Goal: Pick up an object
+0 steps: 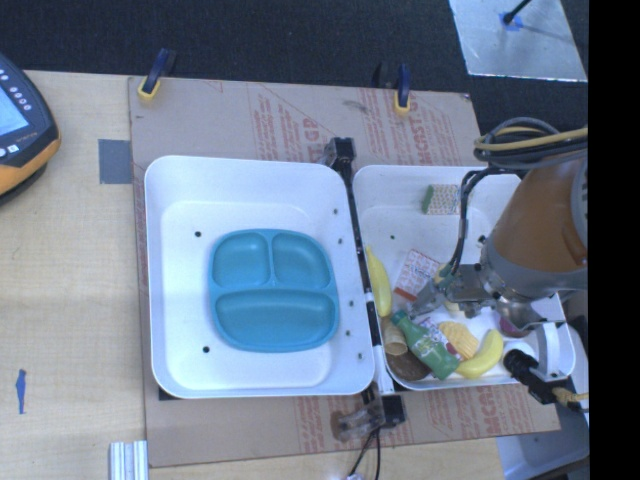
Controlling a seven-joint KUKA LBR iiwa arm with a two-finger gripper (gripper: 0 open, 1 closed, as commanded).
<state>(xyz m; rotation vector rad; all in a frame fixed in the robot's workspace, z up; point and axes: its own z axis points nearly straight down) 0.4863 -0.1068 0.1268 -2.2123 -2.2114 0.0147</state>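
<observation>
Arm (535,228) reaches in from frame right over the right bin (400,183), pincer (445,296) low in the bin's lower half; whether it is apart or together cannot be told from here. Objects crowd the bin's lower left corner: green bottle (425,343) just below-left of the pincer, yellow banana (482,356) to its lower right, a second banana (378,280) along the left wall, a red-and-white packet (418,268) just upper left of the pincer. A small green block (439,199) sits apart toward the upper wall, with open floor around it. Left bin (170,268) carries a blue divided plate (273,290) at centre.
</observation>
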